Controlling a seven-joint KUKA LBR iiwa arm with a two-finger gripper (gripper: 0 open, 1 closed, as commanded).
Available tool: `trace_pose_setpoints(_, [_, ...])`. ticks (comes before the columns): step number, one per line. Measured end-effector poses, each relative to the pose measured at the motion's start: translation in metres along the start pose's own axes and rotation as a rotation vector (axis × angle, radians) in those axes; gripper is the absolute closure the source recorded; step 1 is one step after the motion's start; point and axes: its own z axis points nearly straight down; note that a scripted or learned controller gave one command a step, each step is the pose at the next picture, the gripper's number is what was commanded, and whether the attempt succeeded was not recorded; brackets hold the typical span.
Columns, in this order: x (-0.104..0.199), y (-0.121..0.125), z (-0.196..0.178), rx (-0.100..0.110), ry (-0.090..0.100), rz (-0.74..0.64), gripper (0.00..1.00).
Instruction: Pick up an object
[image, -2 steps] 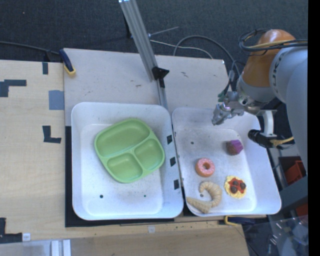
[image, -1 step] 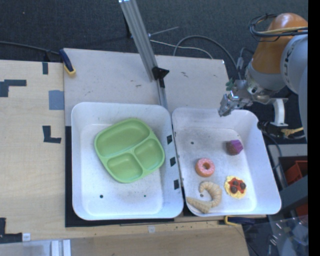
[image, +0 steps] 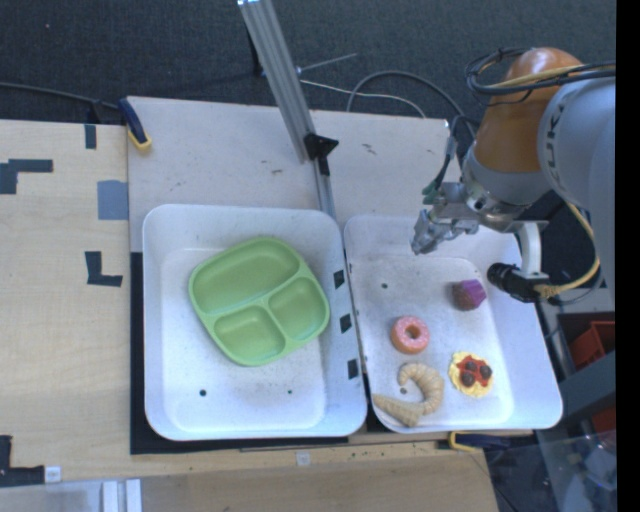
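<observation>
The hand (image: 428, 238) hangs over the right bin (image: 530, 400) near its 12 o'clock edge; whether it is spread or pressed together I cannot tell. Toward 5 o'clock from it lie a purple lump (image: 468, 294), a pink donut (image: 409, 334), a croissant (image: 418, 391) and a small tart (image: 472, 373). A green divided plate (image: 259, 299) sits in the left bin (image: 160, 400).

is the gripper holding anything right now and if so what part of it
Nothing is held. The gripper hangs over the upper part of the right bin, apart from the purple toy, the pink donut and the other pieces lying lower in that bin.
</observation>
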Motion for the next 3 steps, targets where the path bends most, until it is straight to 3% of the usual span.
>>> trace_pose_setpoints(2, [0.087,-0.051,0.009,0.001,0.000,-0.001,1.00])
trace_pose_setpoints(3, [0.141,-0.074,-0.008,0.000,0.001,-0.003,1.00])
